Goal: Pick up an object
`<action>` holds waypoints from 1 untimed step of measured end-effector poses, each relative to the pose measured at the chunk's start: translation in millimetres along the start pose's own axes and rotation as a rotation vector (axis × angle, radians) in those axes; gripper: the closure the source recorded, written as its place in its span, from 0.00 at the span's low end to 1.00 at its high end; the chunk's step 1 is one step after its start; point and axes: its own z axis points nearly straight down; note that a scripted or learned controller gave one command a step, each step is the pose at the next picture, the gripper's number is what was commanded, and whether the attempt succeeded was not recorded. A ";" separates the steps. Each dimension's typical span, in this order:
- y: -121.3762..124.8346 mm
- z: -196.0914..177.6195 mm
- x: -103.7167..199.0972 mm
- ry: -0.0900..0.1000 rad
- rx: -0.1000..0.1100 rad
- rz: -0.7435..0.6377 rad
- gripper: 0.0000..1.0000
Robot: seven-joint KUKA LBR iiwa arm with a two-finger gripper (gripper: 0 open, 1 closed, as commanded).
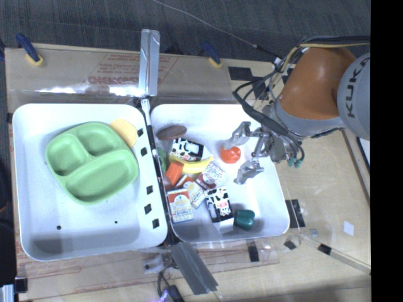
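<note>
The hand [245, 150] hangs over the right bin [267, 222], near its right-hand wall, with its two fingers [241, 131] spread apart; one tip points toward the far side of the bin, the other [249, 169] toward the near side. Nothing sits between them. Just to the left of the gap, level with the upper finger, lies a small orange-red round object [230, 154], close to the hand though contact cannot be made out.

Farther left of the hand, the pile of items crowds the bin's left half: a banana [191, 163], a black-and-white patterned carton [187, 148] above it, and a brown oval piece [171, 131] beyond that. Below and left of the hand lies a second black-and-white carton [219, 204], with a dark green object [244, 219] just beside it, almost straight below the lower finger.

Well to the left, the other bin [31, 231] holds a green divided plate [92, 161] and a yellow piece [125, 130] at its edge.
</note>
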 end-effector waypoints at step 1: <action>20.5 91.9 -0.8 -0.005 0.000 -0.098 0.00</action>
